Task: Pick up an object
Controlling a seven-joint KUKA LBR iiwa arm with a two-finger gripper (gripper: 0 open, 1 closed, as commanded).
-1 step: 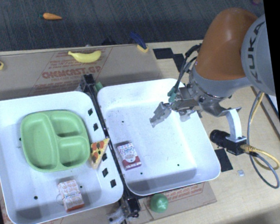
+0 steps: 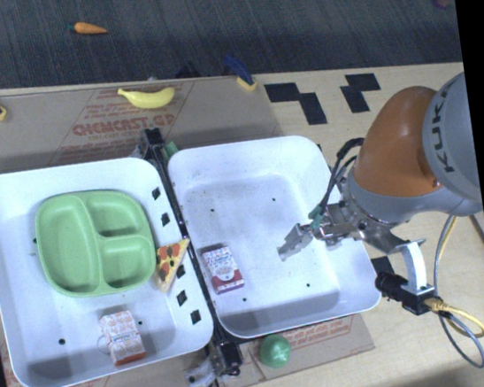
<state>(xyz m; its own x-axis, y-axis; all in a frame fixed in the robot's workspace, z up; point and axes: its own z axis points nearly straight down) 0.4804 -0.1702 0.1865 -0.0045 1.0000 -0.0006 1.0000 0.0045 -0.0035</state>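
Note:
My gripper (image 2: 292,242) hangs over the right part of the right bin (image 2: 247,165), pointing left, with nothing visibly in it. A red and white packet (image 2: 222,269) lies flat near this bin's left wall, well to the left of the gripper. In the left bin (image 2: 11,265) there is a green divided plate (image 2: 95,242), a toy pizza slice (image 2: 171,263) leaning at the plate's right edge, and a small red and white carton (image 2: 121,335) near the front.
A green ball (image 2: 274,350) rests on the cardboard just in front of the right bin. A yellow banana (image 2: 148,95) lies behind the bins, and an orange carrot (image 2: 90,27) is on the floor beyond. Black clips (image 2: 155,147) join the bins.

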